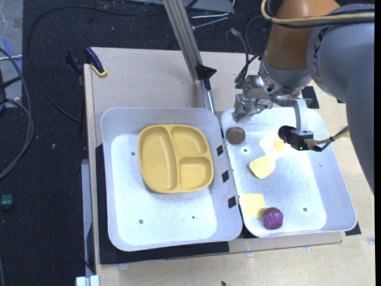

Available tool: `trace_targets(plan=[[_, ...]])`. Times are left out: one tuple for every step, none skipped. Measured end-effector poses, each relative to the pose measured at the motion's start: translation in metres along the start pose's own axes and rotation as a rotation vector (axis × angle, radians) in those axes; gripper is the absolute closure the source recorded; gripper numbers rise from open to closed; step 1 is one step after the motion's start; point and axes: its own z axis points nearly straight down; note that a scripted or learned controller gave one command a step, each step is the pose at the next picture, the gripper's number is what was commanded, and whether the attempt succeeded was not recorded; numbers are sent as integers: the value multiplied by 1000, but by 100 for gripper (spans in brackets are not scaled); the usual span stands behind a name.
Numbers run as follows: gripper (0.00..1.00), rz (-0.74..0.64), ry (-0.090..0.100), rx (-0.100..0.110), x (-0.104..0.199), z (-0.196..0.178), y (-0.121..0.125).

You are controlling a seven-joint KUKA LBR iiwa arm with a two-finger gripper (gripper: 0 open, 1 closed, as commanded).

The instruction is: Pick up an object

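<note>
Gripper (244, 109) low at upper left of right bin (333, 186), just above brown ball (236, 136); finger opening can't tell. Yellow tray (175, 158) sits in left bin (119, 171).

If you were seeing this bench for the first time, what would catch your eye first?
Probably the yellow divided plate in the middle of the left bin, the largest bright thing there. Next, the grey arm with its orange band, reaching in from the right, its gripper just above a brown ball at the right bin's far left corner. A purple piece lies near that bin's front edge.
</note>
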Motion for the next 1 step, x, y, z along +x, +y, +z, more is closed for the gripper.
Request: trace_targets(plan=[[100, -1, 1, -2, 60, 2, 16]])
